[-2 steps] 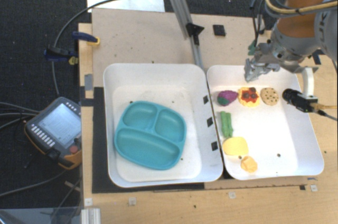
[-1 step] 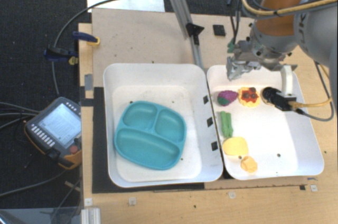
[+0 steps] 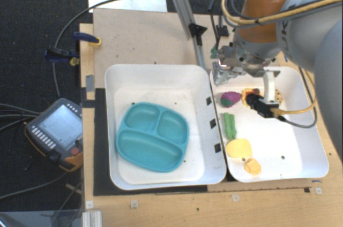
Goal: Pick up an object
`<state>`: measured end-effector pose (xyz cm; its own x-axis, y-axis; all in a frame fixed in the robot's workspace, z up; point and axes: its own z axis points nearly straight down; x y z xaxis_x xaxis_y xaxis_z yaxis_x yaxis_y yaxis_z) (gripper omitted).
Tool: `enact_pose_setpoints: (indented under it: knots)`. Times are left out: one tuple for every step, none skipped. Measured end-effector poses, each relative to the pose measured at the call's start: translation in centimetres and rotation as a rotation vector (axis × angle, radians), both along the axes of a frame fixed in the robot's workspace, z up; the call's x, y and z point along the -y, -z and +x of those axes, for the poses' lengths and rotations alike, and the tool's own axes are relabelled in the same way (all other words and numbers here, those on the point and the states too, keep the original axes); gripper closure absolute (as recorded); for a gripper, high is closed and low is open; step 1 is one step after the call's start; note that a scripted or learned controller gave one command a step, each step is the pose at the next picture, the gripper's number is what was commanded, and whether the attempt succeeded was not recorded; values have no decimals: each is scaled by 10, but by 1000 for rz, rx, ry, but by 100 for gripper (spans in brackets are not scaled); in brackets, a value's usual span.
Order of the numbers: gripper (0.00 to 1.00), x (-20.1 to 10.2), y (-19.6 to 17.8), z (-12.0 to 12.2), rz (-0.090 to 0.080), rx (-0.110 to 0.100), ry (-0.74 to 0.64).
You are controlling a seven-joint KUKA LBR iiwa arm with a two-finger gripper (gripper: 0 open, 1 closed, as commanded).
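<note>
Orange piece: near rim of your right bin, beside yellow toy.
Purple toy: likeliest target, far end.
Gripper: just above it; grip state you cannot tell.

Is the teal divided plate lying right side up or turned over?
Right side up: the teal plate lies flat in the left bin, its three compartments facing upward.

Position: one fixed camera above the bench
Facing: down at a slant
Range: takes in both the left bin and right bin
Arm: enters from the right
</note>
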<state>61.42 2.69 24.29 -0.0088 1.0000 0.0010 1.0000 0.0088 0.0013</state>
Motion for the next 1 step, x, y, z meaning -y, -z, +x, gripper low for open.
enact_pose_setpoints:
  knots:
    - [100,-54,18,1,0,0,0]
